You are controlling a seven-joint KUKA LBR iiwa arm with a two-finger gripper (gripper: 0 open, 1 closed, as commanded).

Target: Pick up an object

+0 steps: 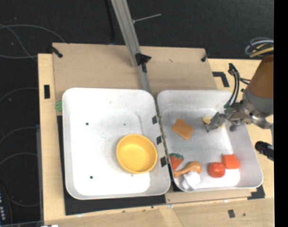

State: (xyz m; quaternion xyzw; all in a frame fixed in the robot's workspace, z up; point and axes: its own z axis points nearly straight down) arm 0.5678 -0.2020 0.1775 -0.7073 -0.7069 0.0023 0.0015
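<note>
My gripper (223,122) hangs over the right part of the right bin (191,100), its fingers spread apart with nothing between them. A small pale yellow piece (209,120) lies just left of the fingertips. A tan bread-like slice (183,128) lies in the middle of that bin. Along the bin's front sit a red tomato-like ball (216,170), an orange-red block (231,161), a small carrot-like toy (175,161), a tan curved piece (190,167) and a white crumpled item (191,179).
A yellow bowl (136,153) stands in the left bin (94,108), near its right front. A slanted metal pole (130,34) rises behind the bins. Cables (235,82) trail by the arm at the right.
</note>
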